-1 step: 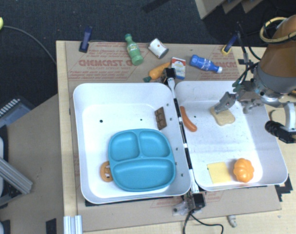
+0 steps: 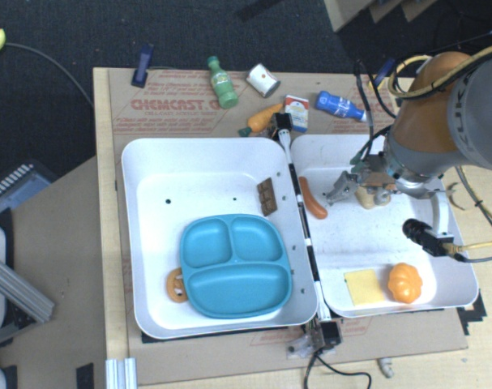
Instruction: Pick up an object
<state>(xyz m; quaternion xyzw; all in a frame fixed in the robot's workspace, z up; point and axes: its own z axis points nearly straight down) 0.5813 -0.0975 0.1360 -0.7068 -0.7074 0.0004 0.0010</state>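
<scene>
In the camera view, the grey arm with the orange band (image 2: 440, 104) reached into the shallow white bin on its own side (image 2: 351, 245), and the jaws hung over that bin's bare floor; whether they stood apart or together I could not tell, for the wrist hid much of them, and nothing showed clamped in them. Just beside the jaws, toward the neighbouring bin, lay a small orange-red sausage-shaped plastic piece (image 2: 313, 198), close against the dividing wall and not touching the jaws; it seemed the likeliest thing to pick. Well apart from the jaws, toward the bin's near rim, sat a round orange plastic fruit (image 2: 404, 283), with a flat pale-yellow square slice (image 2: 363, 286) just beside it. Beyond the sausage piece from the jaws, the second white bin (image 2: 189, 185) held a blue divided plastic plate (image 2: 233, 266), a small brown block (image 2: 267, 197) and a brown pretzel-shaped piece (image 2: 176, 285) at the plate's edge. Past the bins' far rims, on the cardboard-covered worktop (image 2: 181, 104), lay a green plastic bottle (image 2: 223, 83) and a blue plastic bottle (image 2: 340, 105).

To do the step well, I judged, the jaws needed to be spread, centred over the sausage piece's middle and turned across its narrow width; the wall left little room, so a straight descent and a gentle closing seemed wise, lest the piece roll or jam against the wall.
</scene>
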